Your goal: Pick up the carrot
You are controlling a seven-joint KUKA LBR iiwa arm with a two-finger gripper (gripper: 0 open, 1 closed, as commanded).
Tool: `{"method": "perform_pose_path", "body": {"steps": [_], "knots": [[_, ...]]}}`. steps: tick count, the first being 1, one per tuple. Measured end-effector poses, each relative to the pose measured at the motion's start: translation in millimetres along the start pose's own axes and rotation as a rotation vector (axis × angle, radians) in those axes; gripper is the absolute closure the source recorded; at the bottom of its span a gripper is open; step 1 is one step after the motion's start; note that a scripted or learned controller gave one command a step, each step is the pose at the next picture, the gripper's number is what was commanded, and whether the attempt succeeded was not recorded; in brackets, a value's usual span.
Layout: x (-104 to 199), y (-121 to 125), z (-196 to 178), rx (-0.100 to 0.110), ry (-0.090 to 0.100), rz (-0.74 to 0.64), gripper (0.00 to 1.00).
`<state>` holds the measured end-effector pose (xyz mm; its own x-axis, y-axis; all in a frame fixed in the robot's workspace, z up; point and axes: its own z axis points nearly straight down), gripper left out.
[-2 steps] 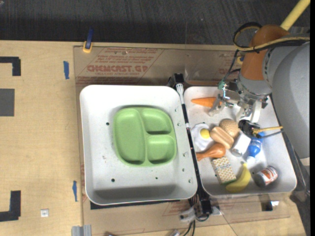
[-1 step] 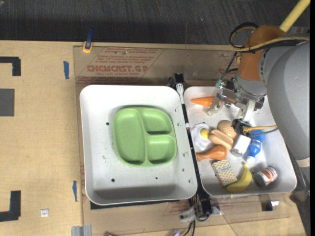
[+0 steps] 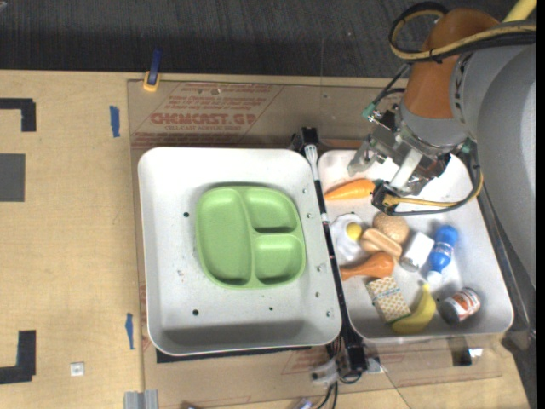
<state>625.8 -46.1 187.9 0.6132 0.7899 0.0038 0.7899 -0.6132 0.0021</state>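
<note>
You get even, fairly bright light from above; the left bin (image 3: pixel 162 313) glares softly along its near edge, shadows are faint, and the whole frame looks slightly soft and grainy.

The gripper (image 3: pixel 382 169) hangs just beside the carrot (image 3: pixel 349 189) (in the right bin (image 3: pixel 492 267)).

My gripper (image 3: pixel 375 167) over far end of right bin (image 3: pixel 498 309), far wall close behind. Just view-left of gripper, carrot (image 3: pixel 349 190) lies near centre rim between bins; tight on that side. Camera-ward of gripper, floor crowded: egg toy (image 3: pixel 347 228), bread roll (image 3: pixel 390 228), orange drumstick (image 3: pixel 370 267), blue-capped bottle (image 3: pixel 436 250), banana (image 3: pixel 415 312), can (image 3: pixel 461 305), packed close, few gaps. Well view-left of gripper, past rim, left bin (image 3: pixel 162 228): green plate (image 3: pixel 251 235) in middle, open floor around it.
</note>
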Motion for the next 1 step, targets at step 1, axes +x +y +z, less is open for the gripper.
{"method": "perform_pose_path", "body": {"steps": [1], "knots": [[9.1, -32.2, 3.9, 0.011, -0.006, 0.078, 0.0]]}}
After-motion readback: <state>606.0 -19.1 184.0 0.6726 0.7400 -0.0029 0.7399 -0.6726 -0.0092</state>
